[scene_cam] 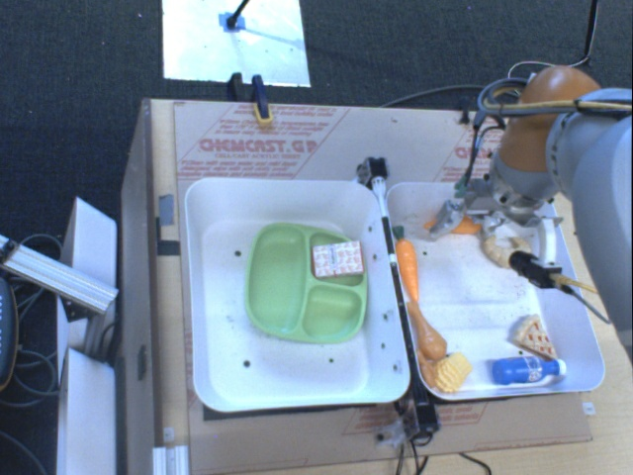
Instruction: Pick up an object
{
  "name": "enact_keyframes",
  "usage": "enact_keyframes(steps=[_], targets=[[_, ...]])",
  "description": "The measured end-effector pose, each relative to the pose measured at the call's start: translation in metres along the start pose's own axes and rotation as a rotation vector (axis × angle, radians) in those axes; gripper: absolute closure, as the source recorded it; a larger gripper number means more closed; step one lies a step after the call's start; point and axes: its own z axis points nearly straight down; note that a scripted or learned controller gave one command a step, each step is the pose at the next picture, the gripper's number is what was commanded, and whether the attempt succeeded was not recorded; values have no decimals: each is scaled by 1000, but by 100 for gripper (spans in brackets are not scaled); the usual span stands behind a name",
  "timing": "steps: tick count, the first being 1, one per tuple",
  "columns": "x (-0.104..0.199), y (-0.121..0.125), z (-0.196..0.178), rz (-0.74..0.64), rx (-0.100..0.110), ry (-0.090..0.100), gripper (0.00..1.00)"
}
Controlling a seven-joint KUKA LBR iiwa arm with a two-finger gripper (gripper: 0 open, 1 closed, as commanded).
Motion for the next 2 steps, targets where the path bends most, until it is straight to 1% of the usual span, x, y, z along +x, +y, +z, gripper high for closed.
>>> enact_keyframes(steps=[1,2], targets=[[53,3,-21,-3,-16,-3,0],[22,1,-1,1,-5,-2,0]])
